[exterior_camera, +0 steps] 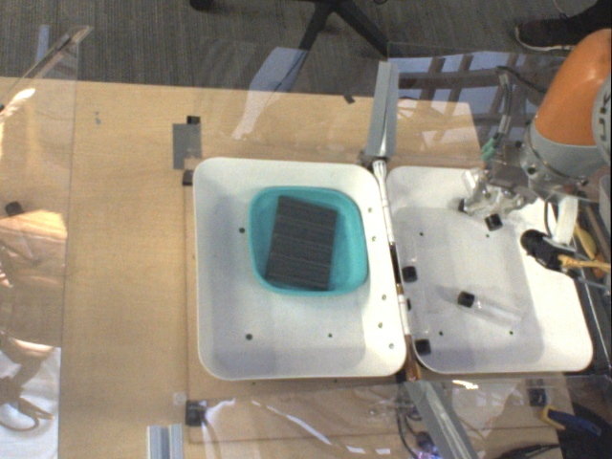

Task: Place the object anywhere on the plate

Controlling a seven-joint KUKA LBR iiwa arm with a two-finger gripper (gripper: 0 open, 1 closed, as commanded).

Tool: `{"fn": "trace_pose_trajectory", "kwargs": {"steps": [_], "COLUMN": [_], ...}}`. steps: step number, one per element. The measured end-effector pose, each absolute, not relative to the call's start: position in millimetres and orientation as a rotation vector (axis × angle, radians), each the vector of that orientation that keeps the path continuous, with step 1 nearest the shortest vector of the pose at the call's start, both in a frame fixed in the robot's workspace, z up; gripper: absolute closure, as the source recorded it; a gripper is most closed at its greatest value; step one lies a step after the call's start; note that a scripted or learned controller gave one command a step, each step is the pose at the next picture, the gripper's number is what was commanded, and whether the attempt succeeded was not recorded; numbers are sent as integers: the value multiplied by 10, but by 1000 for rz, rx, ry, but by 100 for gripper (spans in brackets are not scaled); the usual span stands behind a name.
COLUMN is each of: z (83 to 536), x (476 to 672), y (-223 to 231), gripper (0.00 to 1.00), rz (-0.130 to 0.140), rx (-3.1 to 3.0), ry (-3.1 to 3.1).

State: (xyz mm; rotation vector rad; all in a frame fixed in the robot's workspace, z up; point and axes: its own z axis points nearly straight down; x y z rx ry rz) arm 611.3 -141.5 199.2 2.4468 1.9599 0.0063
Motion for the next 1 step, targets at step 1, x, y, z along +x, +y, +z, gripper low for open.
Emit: {"fn": "trace_pose_trajectory", "kwargs": {"steps": [1], "z": [1845], "x": [5631], "y": [-613], "gripper": [100], "rz": [4], "rx": [2218], "ry": [2222]}}
